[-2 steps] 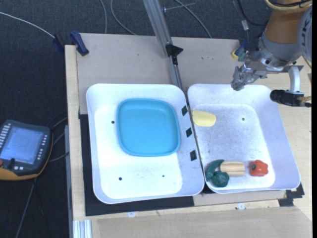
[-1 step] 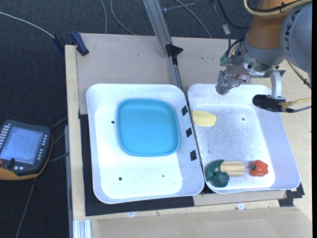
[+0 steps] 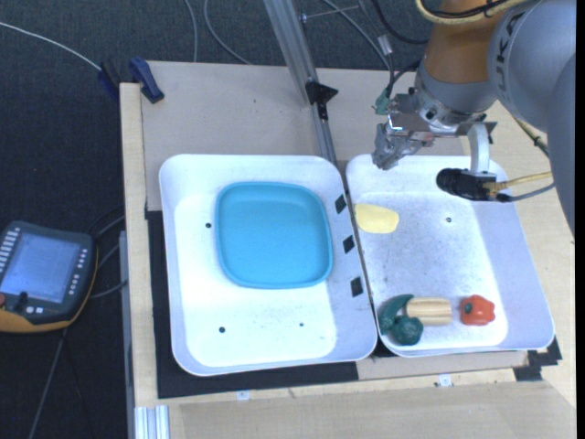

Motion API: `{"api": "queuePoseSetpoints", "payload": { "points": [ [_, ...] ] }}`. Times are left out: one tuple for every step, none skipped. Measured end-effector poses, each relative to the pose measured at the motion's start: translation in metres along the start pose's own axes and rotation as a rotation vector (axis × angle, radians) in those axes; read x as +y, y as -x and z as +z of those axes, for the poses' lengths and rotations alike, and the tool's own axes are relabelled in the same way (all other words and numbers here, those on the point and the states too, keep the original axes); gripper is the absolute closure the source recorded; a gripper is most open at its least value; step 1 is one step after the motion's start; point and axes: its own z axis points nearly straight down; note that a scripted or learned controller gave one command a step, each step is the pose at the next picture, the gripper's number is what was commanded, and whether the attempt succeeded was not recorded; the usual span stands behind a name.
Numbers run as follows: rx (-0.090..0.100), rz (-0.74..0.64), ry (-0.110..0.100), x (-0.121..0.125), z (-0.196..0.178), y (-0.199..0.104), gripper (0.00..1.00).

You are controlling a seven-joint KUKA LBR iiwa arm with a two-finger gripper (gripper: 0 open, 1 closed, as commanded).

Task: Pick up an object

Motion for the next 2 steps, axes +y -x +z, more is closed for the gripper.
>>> {"api": "queuePoseSetpoints", "payload": {
  "points": [
    [0.0,0.0,0.0,0.001,-0.008,-0.047,1.0],
    [0.0,-0.001,-0.001,0.0,-0.004,-0.107,1.0]
  ]
}}
